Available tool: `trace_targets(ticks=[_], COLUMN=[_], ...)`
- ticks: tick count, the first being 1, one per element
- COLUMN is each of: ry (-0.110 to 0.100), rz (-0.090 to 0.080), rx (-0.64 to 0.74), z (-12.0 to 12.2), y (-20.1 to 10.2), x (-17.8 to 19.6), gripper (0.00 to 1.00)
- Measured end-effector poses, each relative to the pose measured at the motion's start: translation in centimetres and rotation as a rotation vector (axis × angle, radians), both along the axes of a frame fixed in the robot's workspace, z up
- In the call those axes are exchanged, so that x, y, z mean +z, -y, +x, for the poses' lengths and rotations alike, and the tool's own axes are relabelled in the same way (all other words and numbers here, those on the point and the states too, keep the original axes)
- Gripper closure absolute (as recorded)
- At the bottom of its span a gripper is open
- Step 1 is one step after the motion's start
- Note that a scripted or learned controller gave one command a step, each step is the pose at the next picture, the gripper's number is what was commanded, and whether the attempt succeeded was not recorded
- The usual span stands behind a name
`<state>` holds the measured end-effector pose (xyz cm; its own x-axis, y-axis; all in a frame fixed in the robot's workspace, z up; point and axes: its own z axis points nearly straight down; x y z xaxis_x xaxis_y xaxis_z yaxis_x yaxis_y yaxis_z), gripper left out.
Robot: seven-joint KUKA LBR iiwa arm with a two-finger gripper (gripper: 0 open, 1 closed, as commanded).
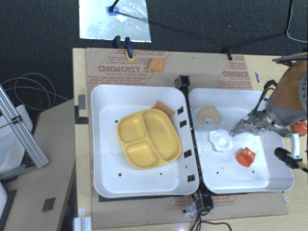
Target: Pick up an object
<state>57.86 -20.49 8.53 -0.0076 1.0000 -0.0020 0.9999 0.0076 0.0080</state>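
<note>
The right bin holds three small objects. A tan croissant-shaped piece lies near its far left corner. A white egg-like piece sits left of centre. An orange-red block lies a little right of the white piece and nearer the front. My gripper reaches in from the right and hovers low over the bin floor, its tip just right of the white piece and above the orange-red block. Nothing shows in its grasp.
The left bin holds a yellow divided plate with an orange wedge peeking out behind it. A tan piece lies on the cardboard behind the bins. A black clip strip joins the two bins.
</note>
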Motion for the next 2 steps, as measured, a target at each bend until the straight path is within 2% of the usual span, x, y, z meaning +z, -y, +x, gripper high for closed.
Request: trace_targets(ticks=[1,2], ry=[-0.011,-0.004], rz=[0.003,0.001], rx=[-0.009,-0.005], z=[-5.6,-5.2], y=[0.2,0.2], x=[-0.1,1.0], gripper=[0.00,1.00])
